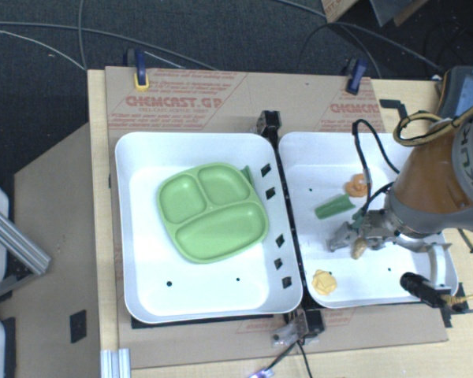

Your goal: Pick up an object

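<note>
Nearest to where I stand, at the front edge of the counter, a small pale yellow lump sits in the near corner of the right bin. Further back in that bin lie a green stick-shaped piece and, just beyond it, a small orange item. The left bin holds a green divided plate, lying flat and well apart from everything else.

The arm reaches in from the right, and its pincer is low over the middle of the right bin, just in front of the green stick. From here I cannot tell whether it is spread or closed. Something small and tan sits at the tips, but whether it is caught between them or merely lying beside them is unclear.

My guess is that it is trying for a grasp there. The worry is a miss: these pieces are small and probably light, so a touch slightly off centre could nudge one sideways rather than trap it. The green stick lies close enough to be knocked if the arm drifts back.
</note>
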Robot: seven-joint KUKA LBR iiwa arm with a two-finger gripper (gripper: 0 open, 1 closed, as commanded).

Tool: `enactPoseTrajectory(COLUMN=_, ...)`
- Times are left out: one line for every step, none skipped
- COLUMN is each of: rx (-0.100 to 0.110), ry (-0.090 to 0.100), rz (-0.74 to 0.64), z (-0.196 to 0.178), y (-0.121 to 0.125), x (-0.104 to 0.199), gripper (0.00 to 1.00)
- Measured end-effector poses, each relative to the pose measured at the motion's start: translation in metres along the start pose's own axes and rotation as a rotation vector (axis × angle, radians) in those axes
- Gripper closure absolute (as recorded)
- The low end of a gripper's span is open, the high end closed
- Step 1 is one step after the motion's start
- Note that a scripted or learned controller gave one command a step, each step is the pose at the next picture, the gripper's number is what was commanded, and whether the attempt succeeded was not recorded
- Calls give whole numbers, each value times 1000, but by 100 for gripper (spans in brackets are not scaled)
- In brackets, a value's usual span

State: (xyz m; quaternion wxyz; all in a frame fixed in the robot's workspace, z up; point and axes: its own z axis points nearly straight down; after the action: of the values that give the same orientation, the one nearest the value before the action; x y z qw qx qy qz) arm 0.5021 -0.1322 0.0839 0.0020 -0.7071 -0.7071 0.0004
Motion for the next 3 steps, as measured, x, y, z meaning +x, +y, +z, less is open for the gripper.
enactPoseTrajectory(rx=-3, ry=0, rz=1, z=-12, y=1, x=0, gripper=100)
enactPoseTrajectory(rx=-7, ry=-3, rz=0, z=-56, y=-5, x=-2, gripper=100)
enactPoseTrajectory(rx=-11, ry=-4, rz=-1, z=-121, y=-3, x=-3, gripper=100)
